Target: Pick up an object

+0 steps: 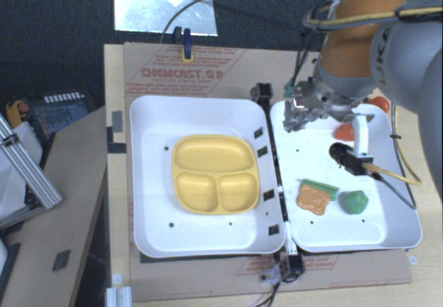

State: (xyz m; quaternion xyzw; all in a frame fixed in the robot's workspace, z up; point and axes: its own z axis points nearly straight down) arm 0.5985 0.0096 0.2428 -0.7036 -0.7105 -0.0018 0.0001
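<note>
Camera view, near to far.

1. Worktop (pixel 114 229): pale board carrying two white bins set side by side.
2. Right bin (pixel 387 229): holds all the loose candidates for the pick.
3. Orange piece (pixel 313 199): flat, roughly square, lying on the near half of the right bin towards the centre divide. Probably light and slightly soft. A pinch across its two side edges looks best, as it sits low.
4. Green lump (pixel 354 202): rounded, just to the right of the orange piece and apart from it. Likely light. The curved sides may slip, so take it across the widest part.
5. Green bar (pixel 320 187): thin and straight, touching or overlapping the far edge of the orange piece. Take it across the narrow width, though its neighbour crowds it.
6. Left bin (pixel 149 160): contains one yellow tray (pixel 214 174) with three compartments, all bare. It looks stiff and too broad for a simple pinch.
7. Red piece (pixel 344 133): small, in the far half of the right bin and the closest item to the gripper. It is probably light and the easiest reach.
8. Gripper (pixel 296 121): hangs over the far left corner of the right bin, with no item seen beneath it. Whether it is open or closed cannot be told, and nothing shows in its hold.
9. Card sheet (pixel 187 72): printed in red, lying under the bins.
</note>
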